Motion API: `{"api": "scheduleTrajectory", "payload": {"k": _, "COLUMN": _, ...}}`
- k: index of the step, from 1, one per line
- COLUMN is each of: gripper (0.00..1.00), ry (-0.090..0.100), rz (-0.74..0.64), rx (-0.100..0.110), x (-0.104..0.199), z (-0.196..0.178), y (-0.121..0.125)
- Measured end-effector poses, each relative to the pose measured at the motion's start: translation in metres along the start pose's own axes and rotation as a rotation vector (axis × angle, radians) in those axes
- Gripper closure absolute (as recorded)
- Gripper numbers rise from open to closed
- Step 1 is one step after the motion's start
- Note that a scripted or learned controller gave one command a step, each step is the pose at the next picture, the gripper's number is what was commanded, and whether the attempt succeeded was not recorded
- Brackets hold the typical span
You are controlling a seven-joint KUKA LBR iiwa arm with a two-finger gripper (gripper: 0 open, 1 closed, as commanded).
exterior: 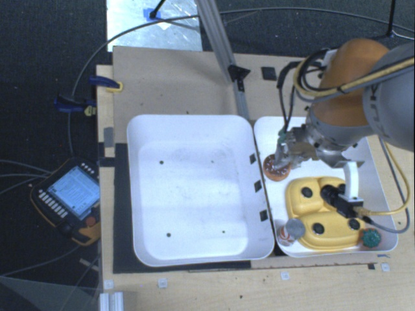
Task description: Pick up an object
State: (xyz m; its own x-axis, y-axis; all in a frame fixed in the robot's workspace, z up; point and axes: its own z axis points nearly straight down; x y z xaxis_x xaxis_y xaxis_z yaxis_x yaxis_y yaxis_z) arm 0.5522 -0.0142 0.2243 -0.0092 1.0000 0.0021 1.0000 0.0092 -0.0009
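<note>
The gripper [282, 159] is down at the small brown round disc [275, 171]. Nothing looks lifted yet, and I cannot tell its opening.

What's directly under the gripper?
A small brown round object in the right-hand bin. The gripper covers its upper part, so contact can't be judged.

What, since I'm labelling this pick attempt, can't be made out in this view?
- Camera view: whether the hand touches the brown round thing. The hand overlaps its upper edge and the spot is blurred.
- Camera view: the far part of the right bin, hidden by the arm.
- Camera view: what the grey piece and green piece are; both are too small.
</note>
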Motion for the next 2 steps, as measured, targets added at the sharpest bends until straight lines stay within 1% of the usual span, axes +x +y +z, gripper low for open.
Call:
{"api": "scheduleTrajectory", "payload": {"k": 1, "gripper": 1.0, "ry": 0.001, "rz": -0.002, "rx": -0.002, "x": 0.058, "z": -0.009, "y": -0.011}}
{"api": "scheduleTrajectory", "payload": {"k": 2, "gripper": 1.0, "ry": 0.0, "rz": -0.001, "rx": -0.001, "x": 0.103, "z": -0.007, "y": -0.02}}
